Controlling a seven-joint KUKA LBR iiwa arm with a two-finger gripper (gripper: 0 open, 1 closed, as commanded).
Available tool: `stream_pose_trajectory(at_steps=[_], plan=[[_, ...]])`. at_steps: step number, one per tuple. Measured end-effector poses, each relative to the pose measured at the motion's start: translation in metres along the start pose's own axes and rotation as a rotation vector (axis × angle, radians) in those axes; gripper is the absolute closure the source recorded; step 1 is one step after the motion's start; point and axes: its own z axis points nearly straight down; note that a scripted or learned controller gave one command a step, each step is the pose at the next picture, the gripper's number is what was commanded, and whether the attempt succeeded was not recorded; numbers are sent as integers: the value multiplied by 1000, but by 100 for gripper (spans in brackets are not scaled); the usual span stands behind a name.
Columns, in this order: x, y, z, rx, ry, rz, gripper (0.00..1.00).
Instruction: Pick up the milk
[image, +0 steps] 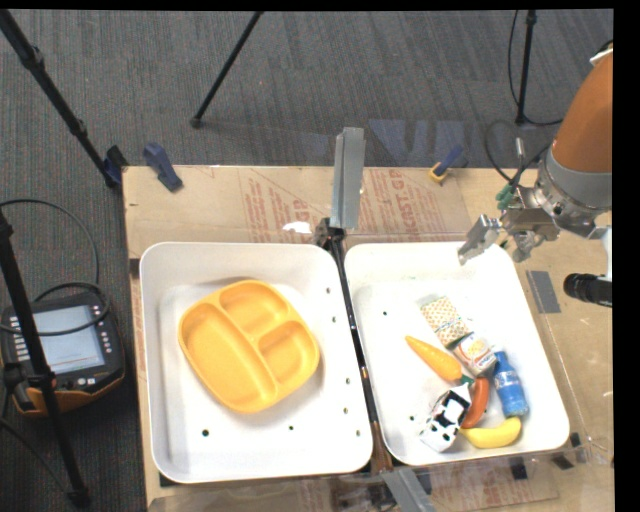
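Surface (250, 200): a brown board across the middle of the frame, carrying two shallow white bins side by side.
Left bin (160, 300): lower left of centre, holding one yellow divided plate (250, 344).
Right bin (530, 300): lower right, with all the small items bunched in its lower right part.
Arm (585, 130): comes in at the upper right edge, orange band above a grey wrist.
Pincer (497, 238): hangs above the upper right corner of the right bin, well apart from the items; whether its fingers are spread or pressed together I cannot tell, and nothing shows in it.
Milk (444, 420): the small black-and-white carton, lying tilted near the lower edge of the right bin, just beside a banana (493, 433) and touching or nearly touching a red item (477, 400).
Other small things: a carrot (434, 358), a patterned box (445, 320), a blue bottle (510, 388) and a small jar (474, 353).
Progress: by the look of it, the pick is not yet begun; the carton lies in the bin untouched.
Left to do: cross to the lower part of the bin, descend on the carton, close, lift. The close neighbours could get in the way.
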Motion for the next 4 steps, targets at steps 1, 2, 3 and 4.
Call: stream_pose_trajectory(at_steps=[1, 2, 3, 4], plan=[[41, -51, 147, 4, 2, -6, 0], [28, -125, 155, 2, 2, -180, 0], [44, -149, 178, 1, 2, -407, 0], [43, -149, 170, 4, 5, -400, 100]])
